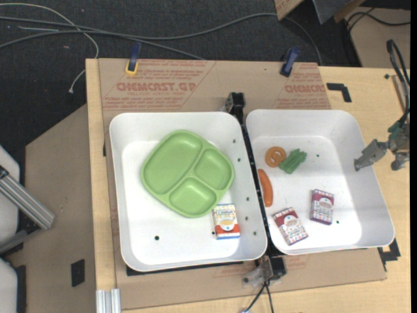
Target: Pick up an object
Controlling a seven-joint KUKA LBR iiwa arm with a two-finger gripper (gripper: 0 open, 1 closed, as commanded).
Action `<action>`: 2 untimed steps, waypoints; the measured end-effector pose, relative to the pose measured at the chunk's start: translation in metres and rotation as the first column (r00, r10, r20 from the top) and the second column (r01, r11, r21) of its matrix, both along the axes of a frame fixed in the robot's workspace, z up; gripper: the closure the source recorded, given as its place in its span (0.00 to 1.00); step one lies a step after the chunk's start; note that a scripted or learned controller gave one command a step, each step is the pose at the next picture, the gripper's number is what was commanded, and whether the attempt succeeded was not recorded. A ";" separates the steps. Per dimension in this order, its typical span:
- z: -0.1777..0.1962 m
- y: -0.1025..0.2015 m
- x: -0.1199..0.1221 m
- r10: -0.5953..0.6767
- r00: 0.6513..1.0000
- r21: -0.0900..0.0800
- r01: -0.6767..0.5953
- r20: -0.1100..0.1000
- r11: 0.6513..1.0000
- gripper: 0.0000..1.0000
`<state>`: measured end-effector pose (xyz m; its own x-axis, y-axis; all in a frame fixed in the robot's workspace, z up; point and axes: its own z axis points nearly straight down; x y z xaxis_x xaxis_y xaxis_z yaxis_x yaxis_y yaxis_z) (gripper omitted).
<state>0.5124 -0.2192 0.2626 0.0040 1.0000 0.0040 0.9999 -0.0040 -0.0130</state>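
The grey two-finger gripper (381, 156) hovers splayed and empty over the right white bin's (371, 237) far rim, well apart from the maroon snack packets (322, 207). Descending here, it risks striking the rim or closing on nothing.

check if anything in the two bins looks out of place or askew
Nothing is spilled or damaged. The orange hot dog in the right white bin lies against the wall next to the left bin. The green divided plate sits at a slant.
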 end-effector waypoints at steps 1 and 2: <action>0.007 0.001 0.002 0.004 1.000 -0.004 -0.004 0.013 1.000 0.00; -0.036 0.005 -0.001 0.004 1.000 -0.001 -0.004 0.008 1.000 0.00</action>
<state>0.5119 -0.2147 0.2263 0.0001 1.0000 0.0028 1.0000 -0.0001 -0.0047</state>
